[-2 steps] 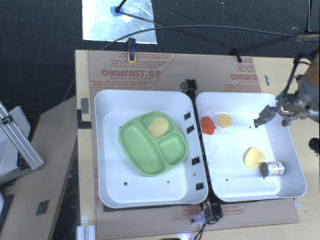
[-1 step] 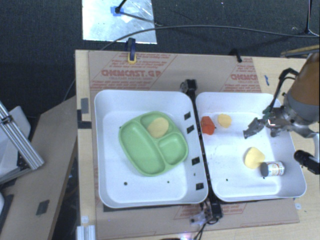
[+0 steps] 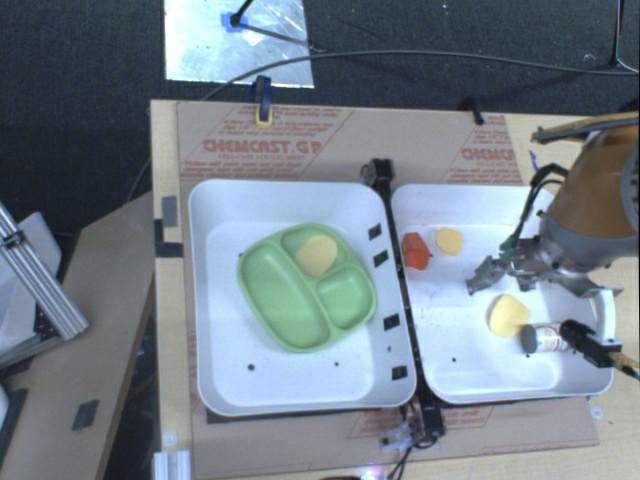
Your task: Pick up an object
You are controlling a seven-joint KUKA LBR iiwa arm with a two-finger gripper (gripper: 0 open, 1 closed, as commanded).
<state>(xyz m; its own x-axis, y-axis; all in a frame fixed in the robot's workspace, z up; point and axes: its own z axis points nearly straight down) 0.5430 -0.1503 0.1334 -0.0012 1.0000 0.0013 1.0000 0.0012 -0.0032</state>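
My arm point(image 3: 598, 213) reaches in from the right of the camera view, orange band point(image 3: 600, 173) above the grey wrist point(image 3: 562, 253), bent low so that my gripper point(image 3: 487, 274) points leftward and a little downward.

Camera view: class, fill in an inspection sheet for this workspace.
Surface: left bin and right bin, both white, on a printed board.
Job's things: in the right bin, a red piece, a small yellow piece, a larger yellow lump.
Clutter: green divided plate in the left bin, a yellow chunk in one compartment.
Grippers: gripper over the right bin, beside the larger yellow lump.
Cables: black cable across the dark carpet behind.
Surroundings: silver sheet, metal rail at left.
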